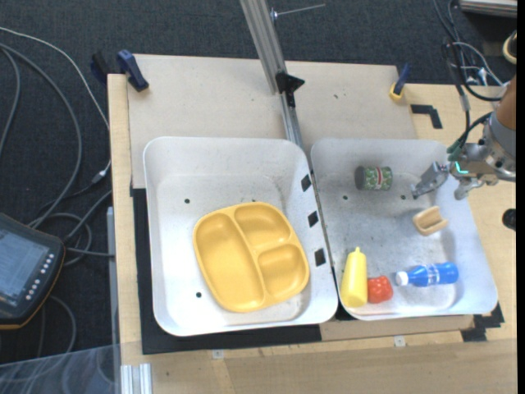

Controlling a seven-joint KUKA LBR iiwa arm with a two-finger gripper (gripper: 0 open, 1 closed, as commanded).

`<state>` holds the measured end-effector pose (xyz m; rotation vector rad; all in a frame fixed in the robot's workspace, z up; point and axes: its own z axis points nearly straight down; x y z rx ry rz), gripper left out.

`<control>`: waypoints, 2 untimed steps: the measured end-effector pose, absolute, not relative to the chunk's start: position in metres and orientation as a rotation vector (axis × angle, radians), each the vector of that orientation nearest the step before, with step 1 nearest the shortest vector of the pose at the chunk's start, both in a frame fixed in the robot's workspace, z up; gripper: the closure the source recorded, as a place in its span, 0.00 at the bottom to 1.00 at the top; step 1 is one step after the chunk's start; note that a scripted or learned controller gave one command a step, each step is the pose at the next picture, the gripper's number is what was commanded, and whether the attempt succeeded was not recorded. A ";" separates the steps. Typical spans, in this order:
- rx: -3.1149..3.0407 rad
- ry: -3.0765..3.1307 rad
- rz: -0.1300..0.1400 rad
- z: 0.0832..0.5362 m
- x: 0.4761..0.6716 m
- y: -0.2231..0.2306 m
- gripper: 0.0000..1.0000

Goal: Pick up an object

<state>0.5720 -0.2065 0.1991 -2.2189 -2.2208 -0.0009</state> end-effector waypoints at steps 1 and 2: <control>-2.219 -2.221 -0.001 0.199 0.572 -0.207 0.00; -2.217 -2.216 0.005 0.141 0.565 -0.213 0.00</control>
